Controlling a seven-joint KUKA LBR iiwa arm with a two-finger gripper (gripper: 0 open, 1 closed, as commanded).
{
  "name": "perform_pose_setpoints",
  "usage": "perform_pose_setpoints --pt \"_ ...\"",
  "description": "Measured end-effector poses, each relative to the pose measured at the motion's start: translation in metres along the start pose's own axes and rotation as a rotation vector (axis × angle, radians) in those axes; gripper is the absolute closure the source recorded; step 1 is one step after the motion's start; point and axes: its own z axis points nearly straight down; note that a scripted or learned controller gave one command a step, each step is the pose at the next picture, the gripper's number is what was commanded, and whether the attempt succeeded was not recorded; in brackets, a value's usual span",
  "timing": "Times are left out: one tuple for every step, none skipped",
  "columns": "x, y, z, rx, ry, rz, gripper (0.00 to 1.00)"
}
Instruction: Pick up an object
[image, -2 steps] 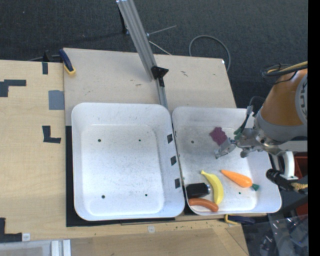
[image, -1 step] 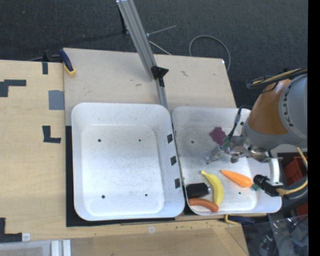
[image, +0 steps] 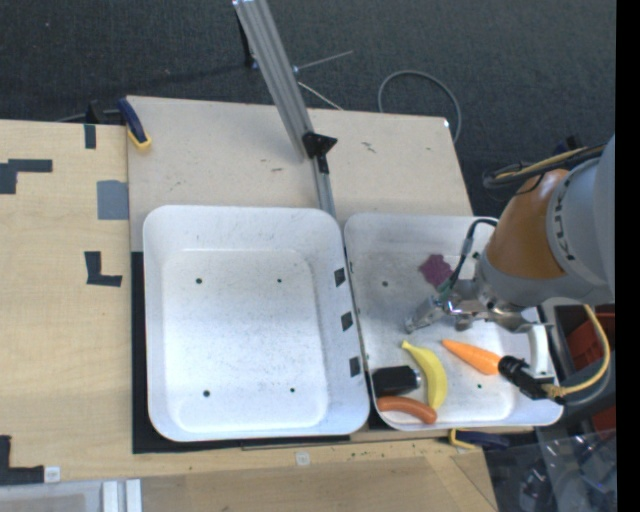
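In the right bin (image: 400, 240) lie a yellow banana (image: 429, 372), an orange carrot (image: 472, 355), a red sausage-shaped piece (image: 407, 408), a black block (image: 394, 379) and a small purple piece (image: 435, 267). My gripper (image: 428, 315) hangs low over the middle of this bin, just above the banana's upper end and left of the carrot. Its metal fingers (image: 418, 320) point left with nothing visible between them. The purple piece lies a little beyond the gripper, toward the back.
The left bin (image: 160, 300) stands beside the right one. A slanted metal post (image: 285, 85) reaches down to the bins' shared back corner. The arm's orange band (image: 525, 235) and grey body fill the right side. Cables run along the right bin's near corner.
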Motion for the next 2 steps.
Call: perform_pose_setpoints --pt "0.000 0.000 -0.011 -0.001 0.000 0.000 1.00" --pt "-0.008 0.000 -0.057 -0.004 0.000 0.001 1.00"
